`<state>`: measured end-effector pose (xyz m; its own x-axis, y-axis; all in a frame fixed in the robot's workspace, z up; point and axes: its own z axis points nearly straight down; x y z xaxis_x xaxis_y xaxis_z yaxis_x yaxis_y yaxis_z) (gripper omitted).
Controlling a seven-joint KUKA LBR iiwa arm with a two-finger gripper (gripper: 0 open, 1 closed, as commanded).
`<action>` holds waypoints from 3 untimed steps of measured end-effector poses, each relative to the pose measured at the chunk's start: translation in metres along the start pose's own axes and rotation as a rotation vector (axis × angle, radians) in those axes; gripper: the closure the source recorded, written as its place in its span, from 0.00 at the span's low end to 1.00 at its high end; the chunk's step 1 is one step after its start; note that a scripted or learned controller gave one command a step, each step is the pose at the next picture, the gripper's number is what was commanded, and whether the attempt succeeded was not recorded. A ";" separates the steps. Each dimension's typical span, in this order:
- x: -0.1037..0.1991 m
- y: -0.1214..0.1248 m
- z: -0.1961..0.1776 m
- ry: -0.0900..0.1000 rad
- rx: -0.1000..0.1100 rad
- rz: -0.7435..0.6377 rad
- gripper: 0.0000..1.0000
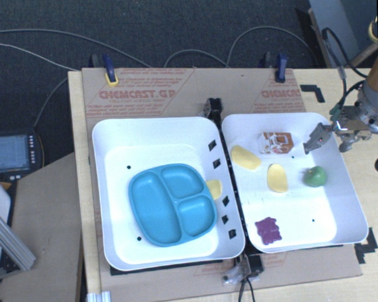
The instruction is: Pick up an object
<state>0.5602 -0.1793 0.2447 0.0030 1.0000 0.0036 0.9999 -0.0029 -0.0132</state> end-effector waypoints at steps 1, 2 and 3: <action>0.000 0.002 -0.007 -0.003 -0.012 -0.003 0.00; 0.001 0.006 0.036 -0.001 -0.007 -0.003 0.00; 0.009 -0.001 0.088 0.000 -0.006 -0.003 0.00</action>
<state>0.5576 -0.1698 0.1563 -0.0002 1.0000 0.0033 1.0000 0.0002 -0.0070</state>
